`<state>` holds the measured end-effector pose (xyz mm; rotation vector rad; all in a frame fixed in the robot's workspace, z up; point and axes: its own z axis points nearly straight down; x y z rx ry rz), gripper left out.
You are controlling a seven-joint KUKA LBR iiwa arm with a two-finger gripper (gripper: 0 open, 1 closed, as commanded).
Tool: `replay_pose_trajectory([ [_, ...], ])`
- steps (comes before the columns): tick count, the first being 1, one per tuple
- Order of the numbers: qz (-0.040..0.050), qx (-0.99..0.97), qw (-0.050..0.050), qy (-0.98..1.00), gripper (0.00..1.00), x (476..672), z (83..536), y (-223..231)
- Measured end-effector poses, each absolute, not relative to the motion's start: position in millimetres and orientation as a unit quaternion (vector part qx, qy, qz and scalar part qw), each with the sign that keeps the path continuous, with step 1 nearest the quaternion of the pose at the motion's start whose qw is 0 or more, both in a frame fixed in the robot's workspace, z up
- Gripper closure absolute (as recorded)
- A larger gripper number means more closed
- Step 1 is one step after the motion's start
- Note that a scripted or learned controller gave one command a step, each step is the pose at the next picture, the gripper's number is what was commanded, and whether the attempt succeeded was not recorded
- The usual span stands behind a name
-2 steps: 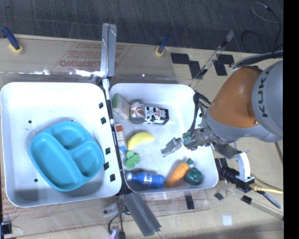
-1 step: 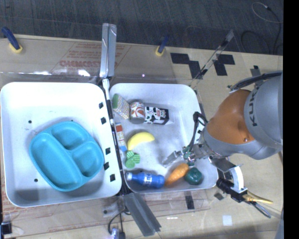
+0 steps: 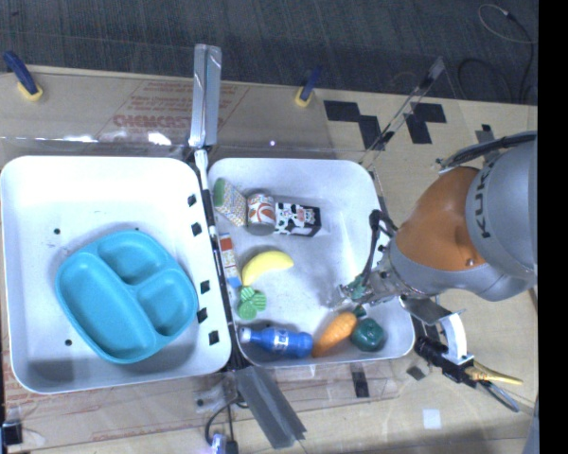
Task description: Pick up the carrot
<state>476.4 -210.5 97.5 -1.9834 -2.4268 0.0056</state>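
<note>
The orange carrot (image 3: 337, 329) lies near the front edge of the right bin (image 3: 293, 173), tilted, with its leafy end toward a dark green round object (image 3: 367, 334) just to its right. My gripper (image 3: 356, 292) reaches in from the right and hangs just above and behind the carrot, near the bin's right wall. Nothing is visibly held between it and the carrot. The grey arm with its orange band (image 3: 437, 232) stands over the bin's right rim.
The right bin also holds a blue bottle (image 3: 276, 341) left of the carrot, a yellow fruit (image 3: 265, 265), a small green item (image 3: 252, 303), a cow-patterned carton (image 3: 297, 218), a can (image 3: 258, 211) and a small box (image 3: 229, 204). A blue divided plate (image 3: 125, 294) lies in the left bin (image 3: 38, 187).
</note>
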Motion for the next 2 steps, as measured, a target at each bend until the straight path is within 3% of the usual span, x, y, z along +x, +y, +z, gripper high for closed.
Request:
replay_pose_trajectory([
  [1,0.0018,-0.633,0.004,-0.774,0.0,476.4,97.5,-210.3],
  [2,0.0,-0.508,0.003,-0.862,0.0,476.9,90.5,-209.3],
])
